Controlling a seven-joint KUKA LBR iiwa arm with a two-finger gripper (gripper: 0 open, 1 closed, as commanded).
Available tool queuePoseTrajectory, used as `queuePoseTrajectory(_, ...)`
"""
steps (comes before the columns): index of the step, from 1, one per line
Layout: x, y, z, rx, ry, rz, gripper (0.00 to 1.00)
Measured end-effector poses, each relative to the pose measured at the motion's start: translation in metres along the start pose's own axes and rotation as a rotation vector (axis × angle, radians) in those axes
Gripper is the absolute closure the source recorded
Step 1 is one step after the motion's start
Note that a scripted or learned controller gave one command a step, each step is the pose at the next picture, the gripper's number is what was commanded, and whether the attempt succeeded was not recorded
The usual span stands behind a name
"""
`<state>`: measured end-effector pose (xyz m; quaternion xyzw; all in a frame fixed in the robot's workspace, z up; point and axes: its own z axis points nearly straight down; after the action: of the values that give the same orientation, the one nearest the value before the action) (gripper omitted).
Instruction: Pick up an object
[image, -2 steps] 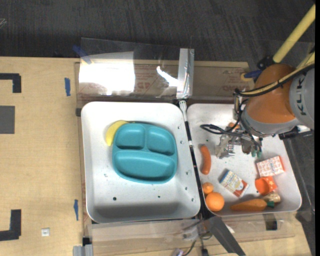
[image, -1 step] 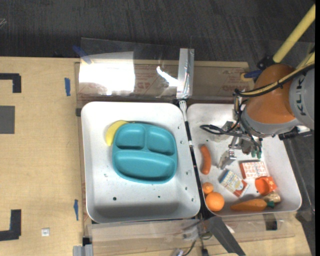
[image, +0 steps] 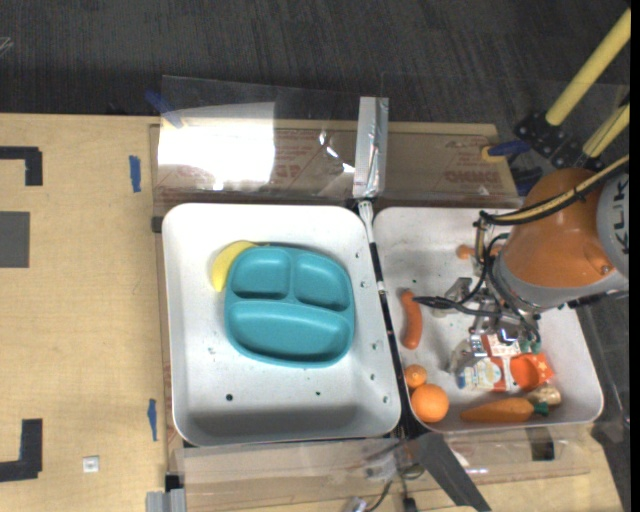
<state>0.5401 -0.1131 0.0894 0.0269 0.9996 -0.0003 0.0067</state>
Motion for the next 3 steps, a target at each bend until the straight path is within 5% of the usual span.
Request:
queuePoseTrajectory(1, -0.085, 0.017, 0.002, -0.001, 0.001, -0.16, 0.0)
queuePoseTrajectory(3, -0.043, 0.022, 0.001, -0.001, 0.002, 0.132, 0.0)
